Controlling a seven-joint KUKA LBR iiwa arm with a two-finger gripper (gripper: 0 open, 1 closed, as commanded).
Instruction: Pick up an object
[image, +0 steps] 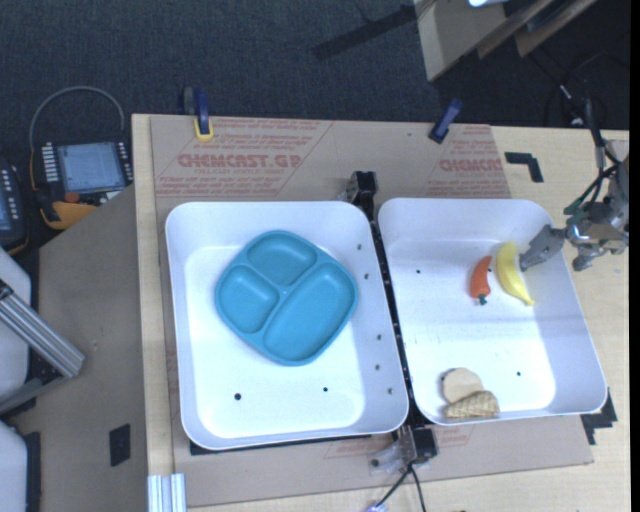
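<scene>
Two small things lie nearest the open, empty pincer (562, 247): a banana (514, 274) touching it, a red pepper (482, 278) beyond. Both look light, smooth toy plastic; I'd grip the banana across its middle.

— What lies in the right bin (560, 345)?

— A yellow banana (513, 274), curved, lying flat near the far right side. Just beside it on the left, a small red-orange pepper (482, 278) with a dark tip at its near end.

— Do they touch?

— Close; I cannot tell.

— Anything else?

— At the near edge, a round tan bread slice (461, 383), and a ridged beige pastry (473, 405) touching it in front. The left bin (190, 300) holds a blue divided plate (287, 297), flat, at its middle.
</scene>
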